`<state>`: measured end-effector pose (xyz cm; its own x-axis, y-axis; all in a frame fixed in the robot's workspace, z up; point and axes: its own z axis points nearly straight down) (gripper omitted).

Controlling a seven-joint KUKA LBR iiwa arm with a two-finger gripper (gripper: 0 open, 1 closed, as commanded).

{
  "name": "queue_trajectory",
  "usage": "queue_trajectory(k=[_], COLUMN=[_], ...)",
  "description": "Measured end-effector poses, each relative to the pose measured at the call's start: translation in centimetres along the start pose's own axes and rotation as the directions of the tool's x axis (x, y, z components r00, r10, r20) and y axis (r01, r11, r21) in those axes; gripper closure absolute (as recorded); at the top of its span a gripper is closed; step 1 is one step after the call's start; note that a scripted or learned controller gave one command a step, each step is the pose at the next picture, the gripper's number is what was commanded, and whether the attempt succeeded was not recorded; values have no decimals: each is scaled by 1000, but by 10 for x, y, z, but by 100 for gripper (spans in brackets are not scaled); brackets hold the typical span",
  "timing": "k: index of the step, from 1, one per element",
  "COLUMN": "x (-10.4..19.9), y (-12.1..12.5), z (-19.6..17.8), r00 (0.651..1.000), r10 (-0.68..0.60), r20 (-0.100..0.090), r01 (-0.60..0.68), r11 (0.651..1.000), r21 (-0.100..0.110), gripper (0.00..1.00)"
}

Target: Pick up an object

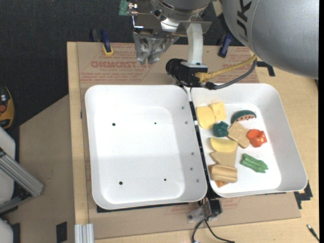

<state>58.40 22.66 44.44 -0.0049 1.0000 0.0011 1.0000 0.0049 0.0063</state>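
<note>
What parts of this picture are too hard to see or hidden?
- Grey metal gripper, camera view: blurred, so open or shut cannot be told.
- Big grey robot arm: cut off by the top and right edges.
- Pale yellow toy food piece in the right white plastic bin: partly covered by neighbouring toys.

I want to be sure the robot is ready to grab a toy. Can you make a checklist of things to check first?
1. Toys to pick are there: ok. The right bin holds a cluster including a red piece, a green piece and a watermelon slice.
2. Claw is carrying nothing: ok, nothing hangs between or below it.
3. Claw is above a toy: not ok. It hangs beyond the far edge of the left bin, over the brown board.
4. Claw is open wide enough: cannot tell.
5. An easy toy stands apart: ok, the green piece lies a little clear of the others.
</note>
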Motion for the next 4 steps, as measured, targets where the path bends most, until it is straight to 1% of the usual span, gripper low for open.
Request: queue_trajectory(k=[4], x=[4], y=[1], z=[-42], r00=[1000], r10=[-5], r20=[-1], r01=[5], r11=[1000], r21=[-12], gripper=[100])
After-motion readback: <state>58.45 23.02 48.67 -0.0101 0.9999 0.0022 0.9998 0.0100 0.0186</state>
